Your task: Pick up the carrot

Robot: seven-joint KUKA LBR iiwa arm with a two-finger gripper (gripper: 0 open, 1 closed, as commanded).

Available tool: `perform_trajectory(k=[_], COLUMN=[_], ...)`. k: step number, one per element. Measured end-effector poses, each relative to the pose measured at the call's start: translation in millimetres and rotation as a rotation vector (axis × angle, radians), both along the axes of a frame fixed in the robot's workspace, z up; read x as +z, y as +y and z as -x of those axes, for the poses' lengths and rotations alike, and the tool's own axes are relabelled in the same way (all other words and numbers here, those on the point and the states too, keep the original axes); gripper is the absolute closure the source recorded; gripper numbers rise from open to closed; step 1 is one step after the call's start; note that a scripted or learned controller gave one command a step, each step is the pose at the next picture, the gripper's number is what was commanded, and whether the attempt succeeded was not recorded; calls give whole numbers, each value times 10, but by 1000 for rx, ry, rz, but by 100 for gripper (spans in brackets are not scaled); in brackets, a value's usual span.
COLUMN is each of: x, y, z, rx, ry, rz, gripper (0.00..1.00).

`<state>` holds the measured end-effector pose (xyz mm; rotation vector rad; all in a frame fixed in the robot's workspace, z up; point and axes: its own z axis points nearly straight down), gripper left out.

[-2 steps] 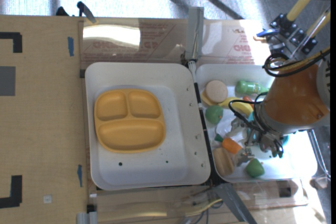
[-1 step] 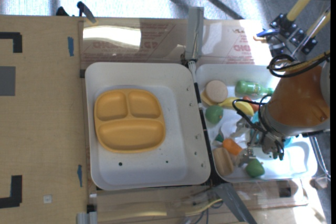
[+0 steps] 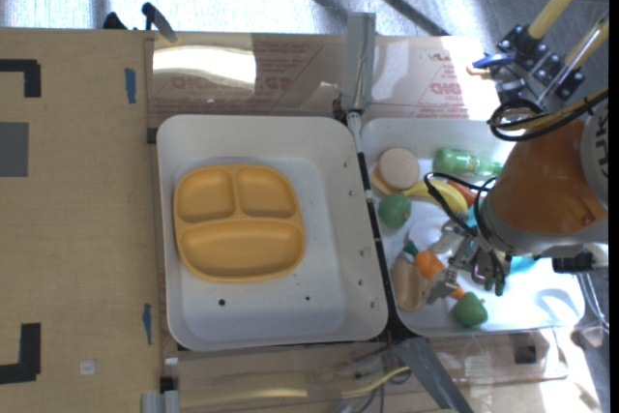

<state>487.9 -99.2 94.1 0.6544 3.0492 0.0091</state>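
The carrot (image 3: 427, 263), small and orange with a green top, lies in the right bin (image 3: 551, 305) near its left side. My gripper (image 3: 448, 264) hangs low over the bin just right of the carrot, and its metal fingers (image 3: 447, 289) stand open, spread to either side of the carrot's right end. Nothing is lifted; the carrot rests among the other toys. The orange-banded wrist hides the bin's middle and right part.
Crowded round the carrot are a beige bread piece (image 3: 406, 285), a green round toy (image 3: 469, 309), a green pepper (image 3: 394, 210), a banana (image 3: 442, 192), a round beige bun (image 3: 397, 169) and a green bottle (image 3: 466, 160). The left bin (image 3: 334, 295) holds a yellow divided plate (image 3: 239, 220).
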Motion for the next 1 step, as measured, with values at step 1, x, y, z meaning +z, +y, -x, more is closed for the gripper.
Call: perform_trajectory(k=[1], x=[-27], y=[-280], z=[17], rx=[-490], ry=[7], rz=[-12], gripper=[0])
